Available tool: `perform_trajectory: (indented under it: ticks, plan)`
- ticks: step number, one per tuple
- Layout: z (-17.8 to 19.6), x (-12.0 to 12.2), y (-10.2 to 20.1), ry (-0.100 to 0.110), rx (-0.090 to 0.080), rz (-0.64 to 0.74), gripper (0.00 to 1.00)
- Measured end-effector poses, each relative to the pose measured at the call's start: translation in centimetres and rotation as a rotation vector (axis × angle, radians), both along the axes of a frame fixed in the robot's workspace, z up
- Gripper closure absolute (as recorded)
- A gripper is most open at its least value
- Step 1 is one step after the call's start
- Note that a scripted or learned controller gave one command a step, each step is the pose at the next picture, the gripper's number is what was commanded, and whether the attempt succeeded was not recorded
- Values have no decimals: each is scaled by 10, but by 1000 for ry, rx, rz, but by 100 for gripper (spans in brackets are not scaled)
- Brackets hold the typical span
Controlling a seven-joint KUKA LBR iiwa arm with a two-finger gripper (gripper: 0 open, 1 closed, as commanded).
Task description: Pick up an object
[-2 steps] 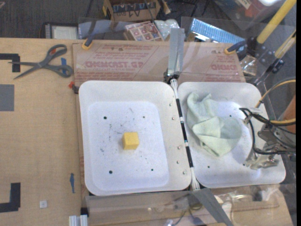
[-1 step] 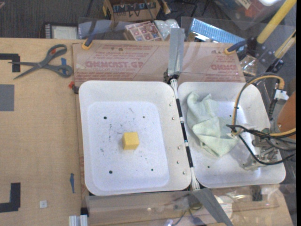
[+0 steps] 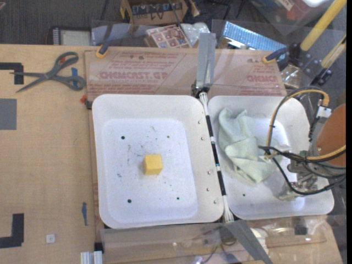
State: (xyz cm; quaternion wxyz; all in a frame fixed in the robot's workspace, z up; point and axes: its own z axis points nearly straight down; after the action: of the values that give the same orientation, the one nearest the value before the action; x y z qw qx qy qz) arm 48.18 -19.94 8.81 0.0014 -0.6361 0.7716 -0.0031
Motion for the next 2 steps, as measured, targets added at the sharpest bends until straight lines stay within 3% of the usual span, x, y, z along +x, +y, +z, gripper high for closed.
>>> perform_trajectory:
  ticks: [2]
  plan:
    - [-1,0,-20,-1,1,552,100]
